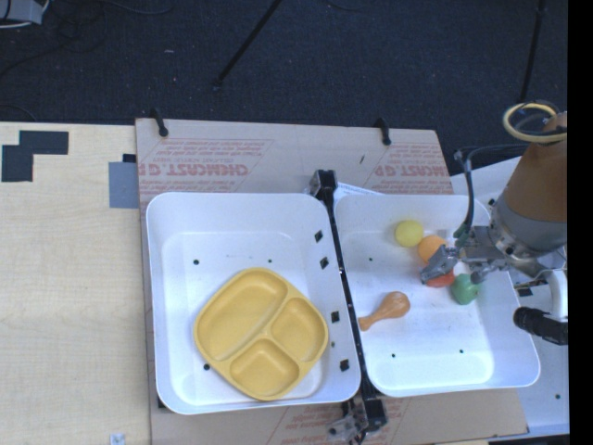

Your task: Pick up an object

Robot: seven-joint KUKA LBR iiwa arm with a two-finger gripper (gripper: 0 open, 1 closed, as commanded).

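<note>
Nearest the camera sits the left shallow white plastic bin (171,248), holding a yellow three-compartment plastic tray (261,332) that lies flat toward its 5 o'clock corner. Under both bins a brown cardboard sheet (278,160) carries red printing, upside down from this angle; it looks like "CHEMCRZT" at 12 o'clock above the left bin, with a partly covered repeat above the right one, and I cannot be sure of the letters.

Inside the right shallow white plastic bin (435,364) lie several small toys. A tan pear-shaped plastic piece with a thin stem (386,311) rests near the bin's middle, apart from the others. A round yellow ball (409,233) sits at about 12 o'clock, just beside an orange rounded toy (431,247). A small green rounded toy (464,291) lies at 3 o'clock.

From 3 o'clock the grey arm with its orange band (542,184) reaches in, its pincer (445,265) low over the orange toy, a reddish patch beneath it. Cables and metal blur together there, so whether the pincer is spread or pinching anything cannot be told. Pale wooden bench (65,295) fills 9 o'clock.
</note>
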